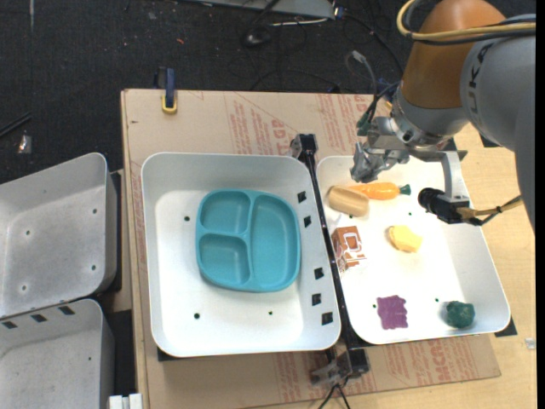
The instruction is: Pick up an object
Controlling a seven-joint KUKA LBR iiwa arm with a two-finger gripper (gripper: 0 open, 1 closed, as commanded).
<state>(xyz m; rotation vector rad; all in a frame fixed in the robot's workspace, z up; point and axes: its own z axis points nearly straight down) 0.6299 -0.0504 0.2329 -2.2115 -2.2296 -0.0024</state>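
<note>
Fingers (364, 170) above carrot (381, 191); opening hard to make out.

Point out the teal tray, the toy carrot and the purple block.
teal tray (249, 239), camera view, on its large right compartment.
toy carrot (381, 191), camera view, mid orange body.
purple block (392, 311), camera view, centre of its top face.

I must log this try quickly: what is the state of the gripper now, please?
Gripper: poised above the orange carrot and the tan bread piece in the right bin; open or closed cannot be told, and nothing is seen held.
</note>
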